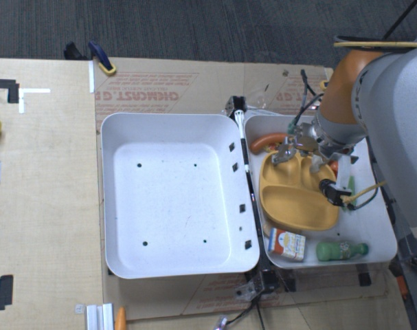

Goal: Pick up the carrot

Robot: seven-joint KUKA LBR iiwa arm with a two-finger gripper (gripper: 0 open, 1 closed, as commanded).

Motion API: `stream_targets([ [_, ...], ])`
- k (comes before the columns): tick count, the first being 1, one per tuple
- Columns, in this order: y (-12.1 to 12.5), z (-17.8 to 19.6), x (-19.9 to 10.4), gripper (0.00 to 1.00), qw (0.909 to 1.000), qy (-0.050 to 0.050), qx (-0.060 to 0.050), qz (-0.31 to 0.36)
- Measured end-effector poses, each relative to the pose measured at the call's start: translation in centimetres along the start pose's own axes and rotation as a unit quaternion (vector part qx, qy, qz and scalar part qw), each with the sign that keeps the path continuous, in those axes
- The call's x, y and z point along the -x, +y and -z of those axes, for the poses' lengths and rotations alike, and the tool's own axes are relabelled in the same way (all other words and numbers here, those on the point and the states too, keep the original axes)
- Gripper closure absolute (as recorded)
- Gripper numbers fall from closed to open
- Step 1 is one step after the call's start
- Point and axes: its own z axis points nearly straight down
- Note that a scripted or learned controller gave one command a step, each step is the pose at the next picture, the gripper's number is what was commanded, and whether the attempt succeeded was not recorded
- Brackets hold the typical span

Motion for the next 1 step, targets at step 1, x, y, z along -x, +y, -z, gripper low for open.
stream_targets([
  [1,0.5,0.01,-0.93,0.0,0.9913,-0.004,-0.014,-0.131],
])
